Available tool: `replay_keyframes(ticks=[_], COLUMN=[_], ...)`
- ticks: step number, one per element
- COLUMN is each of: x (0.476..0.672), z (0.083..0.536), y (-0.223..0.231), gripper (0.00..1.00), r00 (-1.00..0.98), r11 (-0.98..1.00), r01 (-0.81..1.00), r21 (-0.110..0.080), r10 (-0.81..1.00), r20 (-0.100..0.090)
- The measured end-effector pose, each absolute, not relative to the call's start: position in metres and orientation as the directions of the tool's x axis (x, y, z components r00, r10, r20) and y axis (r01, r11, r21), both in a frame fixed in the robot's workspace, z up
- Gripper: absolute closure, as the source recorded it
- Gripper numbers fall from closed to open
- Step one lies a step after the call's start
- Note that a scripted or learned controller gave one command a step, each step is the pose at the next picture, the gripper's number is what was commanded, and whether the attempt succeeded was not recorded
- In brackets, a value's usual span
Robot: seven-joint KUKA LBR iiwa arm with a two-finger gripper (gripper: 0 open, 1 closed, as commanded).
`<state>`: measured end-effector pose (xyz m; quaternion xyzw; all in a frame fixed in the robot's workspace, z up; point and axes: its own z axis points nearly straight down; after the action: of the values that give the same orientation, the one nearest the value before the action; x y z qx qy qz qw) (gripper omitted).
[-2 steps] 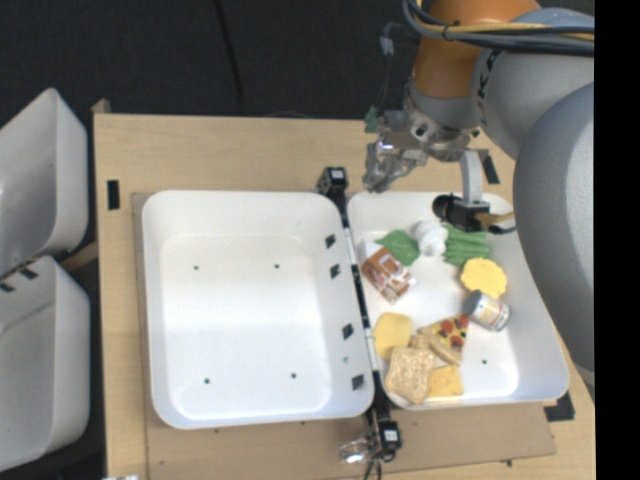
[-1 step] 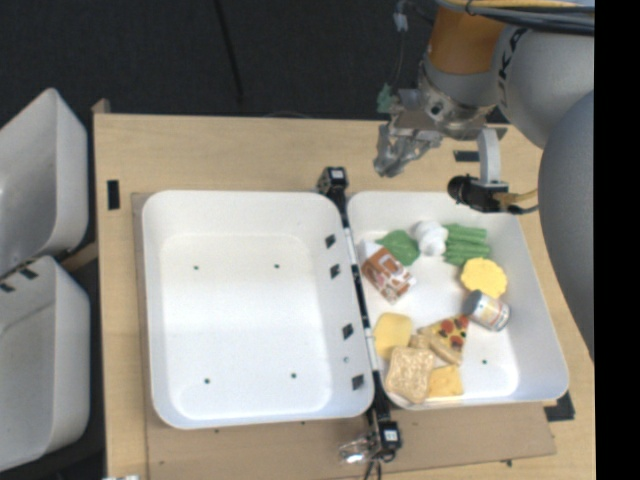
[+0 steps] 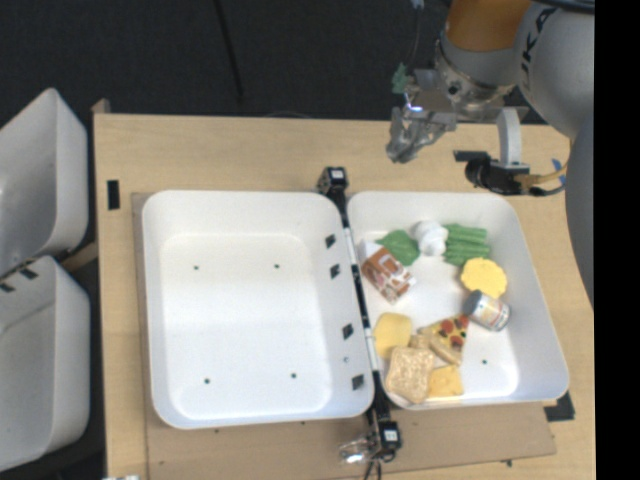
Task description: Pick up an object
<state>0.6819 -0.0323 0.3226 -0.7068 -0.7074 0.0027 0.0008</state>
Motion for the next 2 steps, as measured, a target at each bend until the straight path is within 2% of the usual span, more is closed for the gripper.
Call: replay_keyframes(ticks=[2], x=[0.669], z=[0.392], y=[-0.047], gripper=[1.00], r00=[0.000], r11=[0.000], r01=[1.000], r21=[-0.005], r10=[1.000], r20=[-0.003])
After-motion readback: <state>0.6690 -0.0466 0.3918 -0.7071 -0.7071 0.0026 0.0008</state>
